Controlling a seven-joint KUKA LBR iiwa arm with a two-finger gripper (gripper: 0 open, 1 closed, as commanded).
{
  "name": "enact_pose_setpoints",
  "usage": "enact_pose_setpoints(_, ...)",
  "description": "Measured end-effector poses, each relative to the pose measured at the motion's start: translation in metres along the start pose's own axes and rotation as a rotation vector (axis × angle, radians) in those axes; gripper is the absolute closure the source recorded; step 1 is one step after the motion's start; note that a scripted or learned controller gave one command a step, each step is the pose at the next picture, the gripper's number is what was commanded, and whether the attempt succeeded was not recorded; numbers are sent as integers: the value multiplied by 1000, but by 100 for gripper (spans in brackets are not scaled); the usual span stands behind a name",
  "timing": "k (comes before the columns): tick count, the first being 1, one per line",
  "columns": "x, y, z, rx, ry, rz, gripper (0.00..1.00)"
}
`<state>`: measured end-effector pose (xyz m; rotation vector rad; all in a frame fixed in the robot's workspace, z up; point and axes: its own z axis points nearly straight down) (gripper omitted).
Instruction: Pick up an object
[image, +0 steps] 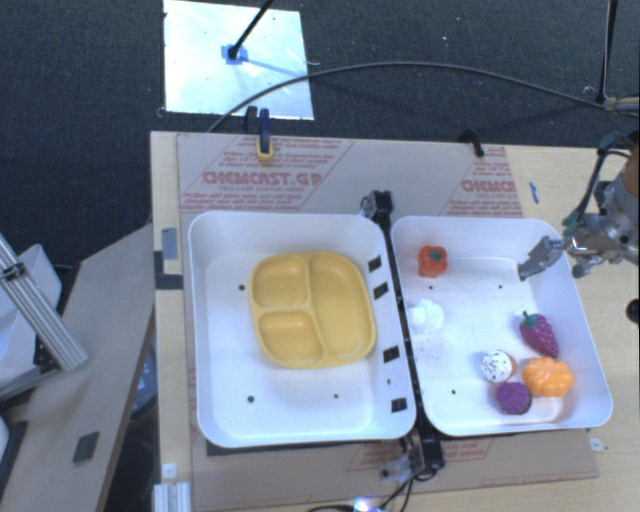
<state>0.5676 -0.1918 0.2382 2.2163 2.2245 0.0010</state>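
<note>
A: Toys sit in the right white plastic bin (590, 345): a small orange round toy (432, 261), a purple grape bunch (539, 334), an orange pumpkin (548, 377), a purple ball (513, 398), a spotted white ball (496, 366).

B: Has the robot's grey metal gripper (540, 258) got one?

A: No. It hangs over the bin's top right part, holding nothing. I cannot tell if the jaws are apart.

B: So what is left?

A: Everything. It must go down, grab, and lift.

B: And the yellow plastic divided tray (310, 308)?

A: That lies in the left white bin (215, 330).

End effector (548, 255) hovers over right bin (470, 415) (toys (540, 333) below).
</note>
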Motion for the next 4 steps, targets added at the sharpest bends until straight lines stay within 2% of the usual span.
enact_pose_setpoints(2, -9, -3, 113, 3, 1, 2, 0)
enact_pose_setpoints(3, -8, -3, 156, 3, 1, 3, 0)
enact_pose_setpoints(4, -9, -1, 142, -3, -1, 4, 100)
